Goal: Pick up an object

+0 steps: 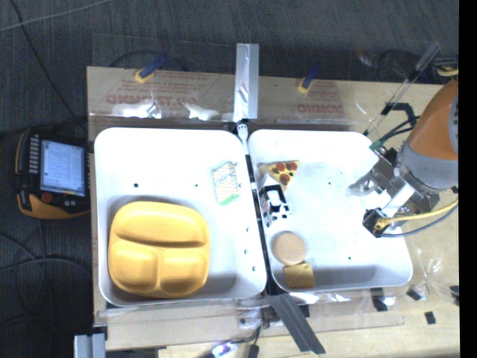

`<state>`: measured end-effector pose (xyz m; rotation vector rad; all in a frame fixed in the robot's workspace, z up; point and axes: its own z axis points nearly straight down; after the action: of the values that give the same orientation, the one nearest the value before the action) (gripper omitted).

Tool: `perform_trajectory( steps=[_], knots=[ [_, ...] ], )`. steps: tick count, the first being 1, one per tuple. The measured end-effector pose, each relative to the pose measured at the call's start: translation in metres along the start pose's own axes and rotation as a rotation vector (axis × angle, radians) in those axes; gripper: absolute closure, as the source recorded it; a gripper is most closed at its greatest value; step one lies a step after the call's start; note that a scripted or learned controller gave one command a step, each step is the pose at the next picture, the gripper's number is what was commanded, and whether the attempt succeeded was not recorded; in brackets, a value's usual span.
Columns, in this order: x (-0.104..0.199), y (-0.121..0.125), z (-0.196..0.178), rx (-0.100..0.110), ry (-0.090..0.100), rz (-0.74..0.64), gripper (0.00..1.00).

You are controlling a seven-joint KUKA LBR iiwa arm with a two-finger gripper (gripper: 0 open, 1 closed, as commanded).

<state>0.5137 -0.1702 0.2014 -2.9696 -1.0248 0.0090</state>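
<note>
1. At the far left, off the worktop (339, 99), a teach pendant (54, 173) with a lit screen lies on the dark floor, its orange casing showing along the lower edge.
2. The left bin (168, 144) holds a large yellow bread-shaped loaf (158, 245) in its near left corner, close to the bin's front and left walls.
3. Also in the left bin, a small green-and-white packet (226, 183) lies flat near the right wall, well apart from the loaf.
4. A dark divider (257, 203) runs between the two bins, which sit side by side and touch along it.
5. The right bin (335, 230) carries four small things, all along its left side: a toy pizza slice (282, 171) nearest the back, a black-and-white object (274, 203) just in front of it, a round tan disc (289, 247) nearer the front, and a brown block (299, 276) touching the disc at the front wall.
6. The arm (436, 136) reaches in from the right, its orange band above the bin's right edge.
7. The pincer (367, 187) hangs over the right part of the right bin, well apart from the four objects; nothing is seen held in it, and whether it stands wide or narrow I cannot tell.
</note>
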Motion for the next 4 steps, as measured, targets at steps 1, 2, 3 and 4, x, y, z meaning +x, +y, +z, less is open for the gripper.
perform_trajectory(
  steps=[1,2,3,4],
  knots=[
    [-0.025,0.037,-0.111,-0.002,0.0,0.301,0.0],
    [-0.023,-0.021,-0.033,0.003,-0.001,0.46,0.0],
    [-0.026,-0.016,-0.046,0.002,0.0,0.459,0.0],
    [-0.058,0.024,-0.132,-0.002,0.001,0.463,0.0]
  ],
)
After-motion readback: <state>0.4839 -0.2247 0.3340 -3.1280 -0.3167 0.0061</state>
